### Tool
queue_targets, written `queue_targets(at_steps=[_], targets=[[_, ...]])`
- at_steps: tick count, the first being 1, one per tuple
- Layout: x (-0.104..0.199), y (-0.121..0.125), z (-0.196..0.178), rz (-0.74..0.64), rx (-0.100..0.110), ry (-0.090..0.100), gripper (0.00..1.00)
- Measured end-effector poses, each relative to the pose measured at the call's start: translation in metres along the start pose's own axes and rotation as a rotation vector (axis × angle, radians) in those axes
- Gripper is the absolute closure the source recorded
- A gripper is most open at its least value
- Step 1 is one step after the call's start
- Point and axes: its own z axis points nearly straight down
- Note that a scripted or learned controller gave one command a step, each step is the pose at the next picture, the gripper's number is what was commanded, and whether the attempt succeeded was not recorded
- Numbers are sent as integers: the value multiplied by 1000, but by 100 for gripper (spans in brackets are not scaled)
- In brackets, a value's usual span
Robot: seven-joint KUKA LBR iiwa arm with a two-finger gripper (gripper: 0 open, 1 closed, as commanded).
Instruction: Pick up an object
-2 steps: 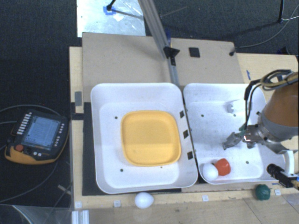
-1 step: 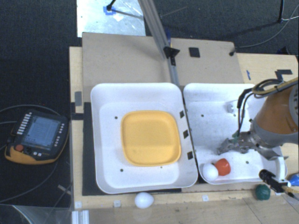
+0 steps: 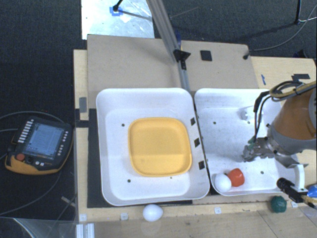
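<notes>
In the right bin (image 3: pixel 223 108), a small red-orange object (image 3: pixel 236 177) lies near the front edge with a white ball (image 3: pixel 222 183) touching its left side. My gripper (image 3: pixel 251 151) hangs over the right part of that bin, a little above and to the right of the red object. It reaches in below the orange-banded wrist (image 3: pixel 296 123). A square yellow plate (image 3: pixel 160 146) lies flat in the middle of the left bin (image 3: pixel 111 133).
A white egg-shaped object (image 3: pixel 152 212) rests on the bench in front of the left bin. A dark green ball (image 3: pixel 278 204) sits off the right bin's front right corner. A teach pendant (image 3: pixel 38 144) lies on the floor to the left. A metal pole (image 3: pixel 166 29) slants over the back.
</notes>
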Motion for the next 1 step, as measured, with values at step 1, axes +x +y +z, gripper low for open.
queue_targets(at_steps=[1], targets=[[-5,-2,-61,0,-4,-1,100]])
